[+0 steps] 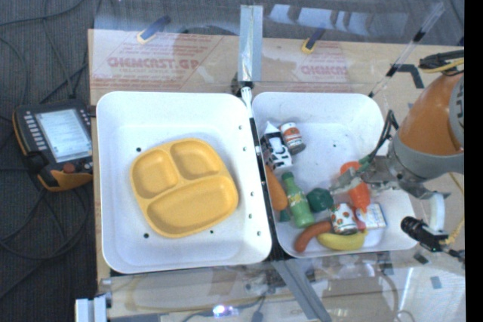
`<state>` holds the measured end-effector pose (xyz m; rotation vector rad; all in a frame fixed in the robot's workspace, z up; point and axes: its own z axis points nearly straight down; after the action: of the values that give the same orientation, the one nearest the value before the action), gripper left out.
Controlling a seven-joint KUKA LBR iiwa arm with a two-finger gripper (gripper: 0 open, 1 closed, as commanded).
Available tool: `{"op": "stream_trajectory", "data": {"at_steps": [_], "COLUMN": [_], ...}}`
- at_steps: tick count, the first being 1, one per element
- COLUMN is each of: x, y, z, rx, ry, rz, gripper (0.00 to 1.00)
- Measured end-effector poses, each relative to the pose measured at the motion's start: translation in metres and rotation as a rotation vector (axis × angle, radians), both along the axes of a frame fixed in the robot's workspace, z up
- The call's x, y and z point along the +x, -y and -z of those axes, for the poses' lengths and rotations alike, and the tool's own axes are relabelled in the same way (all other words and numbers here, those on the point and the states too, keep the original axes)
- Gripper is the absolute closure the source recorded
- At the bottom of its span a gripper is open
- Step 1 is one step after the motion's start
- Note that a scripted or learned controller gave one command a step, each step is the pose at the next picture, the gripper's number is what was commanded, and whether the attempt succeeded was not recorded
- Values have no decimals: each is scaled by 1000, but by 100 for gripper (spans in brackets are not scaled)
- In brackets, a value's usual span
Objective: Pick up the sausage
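A handheld control pendant [53, 143] lies on the floor just off the bench's left edge. The left bin [113, 237] carries a yellow divided plate [183, 186], set near its middle. The right bin [332, 103] holds the remaining objects: a small can [292, 137] and a black-and-white item [275, 152] near its left wall, a carrot [276, 192] against that wall, and a green bottle [296, 202] just beside it. The sausage [311, 235] lies along the bin's near edge, touching a banana [341, 240]; a red-and-white cup [343, 218] and a small carton [371, 217] stand just behind them. The gripper [356, 176] hangs over the right part of this bin, above orange objects; whether it is apart or together cannot be made out. The arm [430, 133] enters from the right edge.
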<state>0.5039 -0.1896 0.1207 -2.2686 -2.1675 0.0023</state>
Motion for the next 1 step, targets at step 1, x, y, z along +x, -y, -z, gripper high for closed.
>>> {"op": "stream_trajectory", "data": {"at_steps": [1], "x": [1], "y": [19], "z": [23], "rx": [0], "ry": [2], "rz": [4], "gripper": [0]}}
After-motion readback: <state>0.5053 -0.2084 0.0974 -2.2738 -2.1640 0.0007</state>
